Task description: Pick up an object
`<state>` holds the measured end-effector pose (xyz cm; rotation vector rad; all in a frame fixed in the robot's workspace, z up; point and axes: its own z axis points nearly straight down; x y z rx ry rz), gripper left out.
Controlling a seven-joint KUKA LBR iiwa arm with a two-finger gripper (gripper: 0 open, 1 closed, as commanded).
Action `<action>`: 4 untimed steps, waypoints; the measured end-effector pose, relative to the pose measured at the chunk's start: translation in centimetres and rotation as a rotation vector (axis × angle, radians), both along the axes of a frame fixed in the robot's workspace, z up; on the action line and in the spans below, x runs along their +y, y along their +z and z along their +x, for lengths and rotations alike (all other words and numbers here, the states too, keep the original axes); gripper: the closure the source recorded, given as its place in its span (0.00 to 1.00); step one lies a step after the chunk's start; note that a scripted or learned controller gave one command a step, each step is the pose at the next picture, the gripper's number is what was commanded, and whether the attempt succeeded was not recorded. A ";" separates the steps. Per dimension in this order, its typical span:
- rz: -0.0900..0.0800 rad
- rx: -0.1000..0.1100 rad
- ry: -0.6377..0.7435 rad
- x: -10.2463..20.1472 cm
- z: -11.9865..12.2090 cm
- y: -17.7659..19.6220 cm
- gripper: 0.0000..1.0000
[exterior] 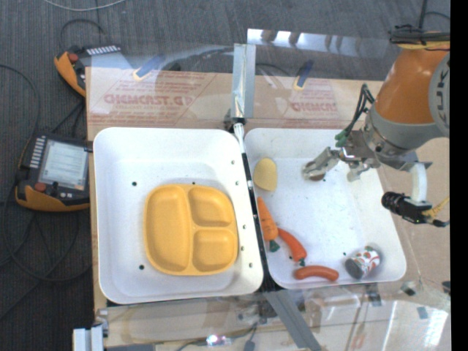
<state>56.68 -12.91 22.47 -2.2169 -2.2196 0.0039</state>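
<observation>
Your gripper [319, 168] hovers over the right bin [329, 218], jaws spread and pinching nothing — the pick not yet made. The carrot [268, 221], sausage [316, 273] and pale yellow potato [265, 173] all lie unlifted.

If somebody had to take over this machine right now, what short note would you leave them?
Pincer: over the upper part of the right bin, with nothing between its fingers; I can't tell if it is open or shut.
Things: in the right bin, a yellow lemon-like piece by the left wall, a carrot, a red pepper, a red sausage and a small patterned ball near the front. In the left bin, a yellow divided tray.
Done: nothing picked up.
Left: choose an object, grasp it, lift it.
</observation>
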 end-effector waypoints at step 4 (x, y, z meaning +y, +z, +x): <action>-0.003 -0.002 0.259 -0.4 7.7 -1.9 1.00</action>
